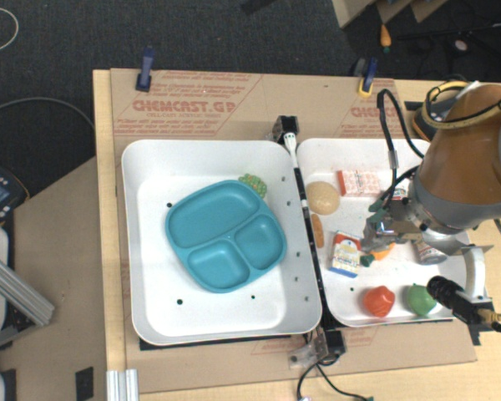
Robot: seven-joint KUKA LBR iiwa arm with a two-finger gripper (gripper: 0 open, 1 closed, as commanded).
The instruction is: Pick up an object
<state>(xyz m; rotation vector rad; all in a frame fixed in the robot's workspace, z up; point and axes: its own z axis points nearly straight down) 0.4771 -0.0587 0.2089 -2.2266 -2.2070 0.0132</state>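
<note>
Gripper (376,242) is low in the right bin (351,314), just right of a small carton (346,254) w/ red, white and blue print; a bit of orange and green shows under the tip. Can't tell if anything is held or how the gripper stands, the wrist hides it. Carton lies flat near bin centre. Above-left of it a round tan item, bun-like (322,196), w/ an orange stick-shaped piece (317,230) just below it by the left wall. Toward the far wall a white and red packet (361,182). Near the front wall a red tomato-like item (378,301) and a green round item (418,299) side by side, close but apart. Left bin (142,224) has a teal divided plate (225,235), 3 compartments, lying tilted; a small green bumpy thing (253,184) touches its far-right rim. Arm (463,165) comes in from the right over the right bin
</note>
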